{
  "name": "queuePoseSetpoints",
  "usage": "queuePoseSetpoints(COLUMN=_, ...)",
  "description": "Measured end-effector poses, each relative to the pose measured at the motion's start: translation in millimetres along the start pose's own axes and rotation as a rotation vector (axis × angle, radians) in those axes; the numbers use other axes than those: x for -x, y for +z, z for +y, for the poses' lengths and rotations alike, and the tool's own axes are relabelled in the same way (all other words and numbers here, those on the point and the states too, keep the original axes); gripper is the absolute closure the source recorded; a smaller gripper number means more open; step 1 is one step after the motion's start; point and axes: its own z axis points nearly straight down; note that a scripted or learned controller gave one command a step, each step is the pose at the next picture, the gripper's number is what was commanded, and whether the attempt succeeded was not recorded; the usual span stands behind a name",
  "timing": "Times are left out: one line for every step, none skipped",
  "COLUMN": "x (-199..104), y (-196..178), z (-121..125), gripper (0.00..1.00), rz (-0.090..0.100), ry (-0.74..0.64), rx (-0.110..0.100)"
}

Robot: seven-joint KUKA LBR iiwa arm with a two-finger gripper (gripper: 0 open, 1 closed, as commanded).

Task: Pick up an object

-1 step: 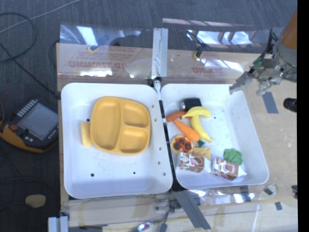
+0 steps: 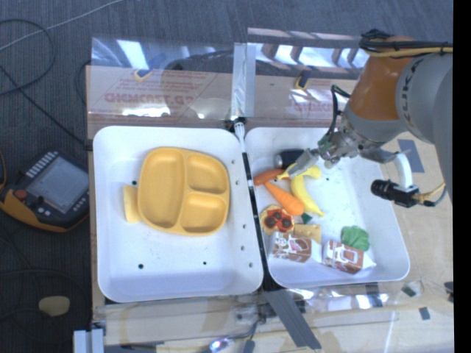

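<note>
The banana (image 2: pixel 305 192) lies in the right bin (image 2: pixel 383 230), its yellow curve running from the upper left of that bin down toward the middle. The gripper (image 2: pixel 309 160) sits just above the banana's upper end, its tip close to or touching the fruit; whether it actually touches cannot be told from this slanted view. How far apart the jaws stand cannot be told either, since they are small and blurred against the banana and the dark object (image 2: pixel 288 157) just left of the banana's top. Nothing shows clearly between them.

The arm (image 2: pixel 397 87) reaches in from the right, above and to the right of the banana, its orange band (image 2: pixel 375 79) over the bin's far rim and the wrist angled down and leftward toward the banana.

Just left of the banana lies a carrot (image 2: pixel 283 197), slanted. Below the banana, toward the bin's near edge, sit a small pizza slice (image 2: pixel 277 219), a packet (image 2: pixel 292 247) and a second packet (image 2: pixel 344 256), with a green leafy piece (image 2: pixel 356 236) just above the second one. Well to the left of the banana, in the left bin (image 2: pixel 125 271), rests a yellow divided tray (image 2: pixel 182 190).
</note>
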Motion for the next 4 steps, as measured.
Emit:
queuePoseSetpoints(x=40.6, y=58.6, z=6.5, gripper=0.00, rz=-0.005, ry=0.144, rx=0.011)
queuePoseSetpoints(x=39.8, y=48.0, z=7.6, gripper=1.00, rz=-0.004, ry=0.143, rx=0.012)
queuePoseSetpoints(x=27.7, y=18.3, z=-22.1, gripper=1.00, rz=-0.001, ry=0.428, rx=-0.001)
queuePoseSetpoints(x=27.7, y=18.3, z=-22.1, gripper=0.00, rz=-0.002, ry=0.428, rx=-0.001)
